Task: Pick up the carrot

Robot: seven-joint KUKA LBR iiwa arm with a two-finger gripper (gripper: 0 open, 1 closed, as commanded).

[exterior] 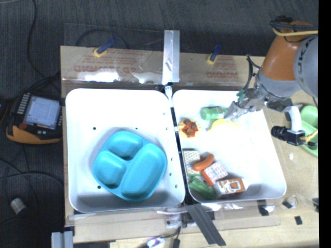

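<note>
My gripper [234, 110] low in right bin [258, 154], beside green toy [211, 112] and yellow piece [223, 123]; grip state: cannot tell. Carrot [202, 163] lies well apart, near bin's front pile. Need travel there, descend centred, avoid packets [222, 180].

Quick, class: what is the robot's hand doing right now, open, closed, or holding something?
Hand: cannot be told; it sits over the right bin, close to the green item and the yellow item.

Two white bins [119, 99] of smooth, slightly glossy plastic; blue divided tray [129, 163] of smooth plastic with a soft sheen. Bench [129, 63] of matt brown board under clear glossy film. Floor [51, 14] covered in rough dark carpet.
</note>
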